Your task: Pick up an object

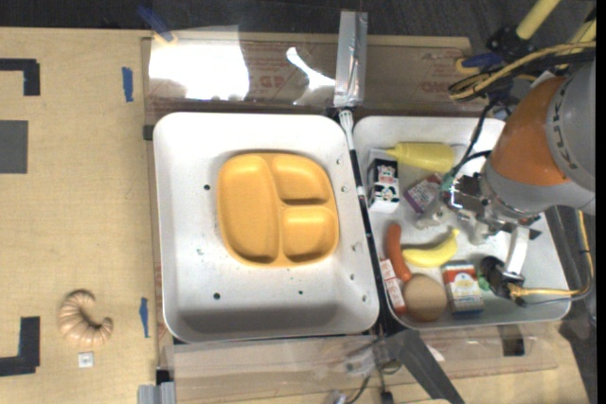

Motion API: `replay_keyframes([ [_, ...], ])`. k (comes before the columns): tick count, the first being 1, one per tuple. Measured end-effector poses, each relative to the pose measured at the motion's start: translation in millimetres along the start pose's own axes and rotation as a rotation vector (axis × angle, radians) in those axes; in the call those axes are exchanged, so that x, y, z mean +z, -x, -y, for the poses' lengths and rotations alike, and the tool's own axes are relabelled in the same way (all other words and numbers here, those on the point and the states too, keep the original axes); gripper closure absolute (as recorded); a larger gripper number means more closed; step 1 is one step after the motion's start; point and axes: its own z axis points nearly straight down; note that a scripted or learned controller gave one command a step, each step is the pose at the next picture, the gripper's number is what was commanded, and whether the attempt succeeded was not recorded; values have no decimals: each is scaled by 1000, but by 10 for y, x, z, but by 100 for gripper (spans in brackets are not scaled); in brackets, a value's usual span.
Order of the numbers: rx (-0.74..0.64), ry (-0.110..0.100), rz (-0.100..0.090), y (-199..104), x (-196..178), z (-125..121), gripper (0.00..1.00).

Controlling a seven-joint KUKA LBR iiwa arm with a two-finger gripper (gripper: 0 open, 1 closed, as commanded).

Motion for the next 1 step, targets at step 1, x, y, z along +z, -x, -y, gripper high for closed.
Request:
replay_keyframes([
  [1, 0, 4, 0, -3, -114, -13, 100],
])
